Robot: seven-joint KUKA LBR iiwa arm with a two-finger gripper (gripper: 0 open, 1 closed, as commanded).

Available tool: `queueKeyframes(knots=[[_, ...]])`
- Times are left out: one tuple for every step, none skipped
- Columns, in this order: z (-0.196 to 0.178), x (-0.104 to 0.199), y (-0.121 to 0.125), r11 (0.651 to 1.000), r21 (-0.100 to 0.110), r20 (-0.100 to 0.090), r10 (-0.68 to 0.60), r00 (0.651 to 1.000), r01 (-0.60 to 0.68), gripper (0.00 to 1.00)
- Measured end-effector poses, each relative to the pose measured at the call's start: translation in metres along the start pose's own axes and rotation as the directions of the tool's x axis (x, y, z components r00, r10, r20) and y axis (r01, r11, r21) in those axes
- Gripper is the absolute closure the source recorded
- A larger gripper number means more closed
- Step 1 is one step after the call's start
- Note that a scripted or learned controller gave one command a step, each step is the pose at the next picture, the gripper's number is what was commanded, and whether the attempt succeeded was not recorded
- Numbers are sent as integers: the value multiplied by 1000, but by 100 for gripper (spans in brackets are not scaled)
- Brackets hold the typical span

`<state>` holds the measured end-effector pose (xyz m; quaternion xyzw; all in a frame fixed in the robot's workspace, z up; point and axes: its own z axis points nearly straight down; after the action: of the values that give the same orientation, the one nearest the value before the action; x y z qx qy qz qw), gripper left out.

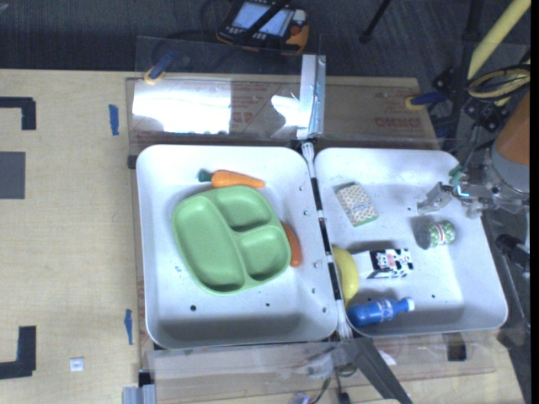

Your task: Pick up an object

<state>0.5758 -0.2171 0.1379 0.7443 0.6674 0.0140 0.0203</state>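
Note:
The right bin (472,305) holds several objects. A small patterned packet (356,203) lies near its back left. A green and white ball (438,233) rests right of centre. A black and white box (391,263) sits in the middle, a yellow banana (344,272) lies along the left wall, and a blue bottle (379,310) lies near the front. My gripper (445,194) hangs at the bin's right side, just above and behind the ball, with nothing seen in it.
The left bin (160,310) holds a green divided plate (229,238), an orange carrot (236,178) behind it and another orange piece (293,246) at its right. A metal divider (312,95) and a clear sheet stand behind the bins.

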Motion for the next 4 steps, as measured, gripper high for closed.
queueKeyframes(knots=[[0,0,0,1000,0,0,-17,1000,17,0],[0,0,0,1000,-2,0,-10,1000,10,0],[0,0,0,1000,-2,0,-16,1000,16,0],[1,0,0,1000,-2,1,-28,1000,28,0]])
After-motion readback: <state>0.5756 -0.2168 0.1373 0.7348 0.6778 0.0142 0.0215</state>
